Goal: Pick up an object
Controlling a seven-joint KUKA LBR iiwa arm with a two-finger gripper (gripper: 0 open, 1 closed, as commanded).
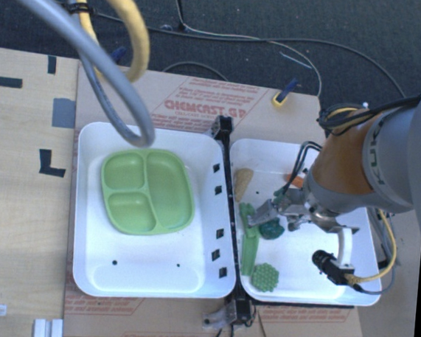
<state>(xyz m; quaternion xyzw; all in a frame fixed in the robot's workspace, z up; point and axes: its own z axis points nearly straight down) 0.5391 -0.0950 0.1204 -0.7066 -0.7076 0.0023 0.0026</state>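
We log the desk (pixel 16 182) at far left: pale wood grain with dark tape marks. Over it lies brown cardboard (pixel 202 104) printed in red.

Left bin (pixel 83 255), white and shallow. A light green divided plate (pixel 147 191) lies flat toward its 11 o'clock, rounded-square, three compartments: two small ones on its left side, one long one on its right. A grey hose (pixel 82 40) and a yellow hose (pixel 129 15) sweep in from the upper left, the grey one ending over the bin's top rim, just above the plate.

A black divider (pixel 225 210) with clips runs between the bins.

Right bin (pixel 295 287). At its 10 o'clock, a tan cone-shaped piece (pixel 243 178) close to the left wall. Below it, a long green strip (pixel 250 246) lies along the left wall, running toward 7 o'clock. At 6 o'clock, a round, bumpy dark green ball (pixel 265 277), just beside the strip's lower end. Near the bin's centre, a small dark green object (pixel 272 228), shape unclear.

The claw (pixel 271 213) hangs right above that small object, at the strip's upper end. We cannot tell how far it is parted or whether it grips anything; nothing is plainly seen between the fingers. A small orange bit (pixel 296 181) shows at the arm's edge.

The arm (pixel 374 158), grey with an orange band, fills the bin's 2 o'clock.
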